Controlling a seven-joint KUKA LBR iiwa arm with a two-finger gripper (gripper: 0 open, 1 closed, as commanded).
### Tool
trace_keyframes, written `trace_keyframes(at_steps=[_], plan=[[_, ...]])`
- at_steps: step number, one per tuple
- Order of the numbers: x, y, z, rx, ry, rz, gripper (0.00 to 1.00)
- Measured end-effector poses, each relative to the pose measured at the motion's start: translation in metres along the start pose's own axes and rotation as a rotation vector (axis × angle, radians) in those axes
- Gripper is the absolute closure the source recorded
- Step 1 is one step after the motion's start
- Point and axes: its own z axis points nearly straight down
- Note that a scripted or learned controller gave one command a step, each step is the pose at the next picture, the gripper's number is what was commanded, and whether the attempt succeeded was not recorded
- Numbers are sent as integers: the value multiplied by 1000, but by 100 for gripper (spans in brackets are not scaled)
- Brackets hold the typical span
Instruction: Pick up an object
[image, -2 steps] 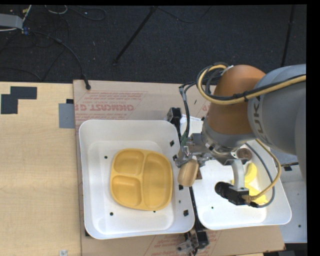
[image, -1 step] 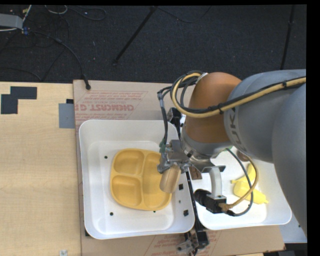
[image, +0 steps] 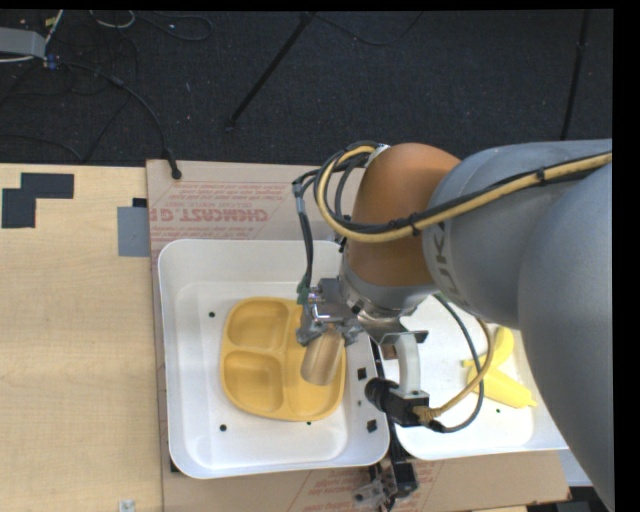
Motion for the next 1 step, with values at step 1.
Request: trace_keyframes(at_steps=[1], plan=[[2,0,0,0,0,-1,0]])
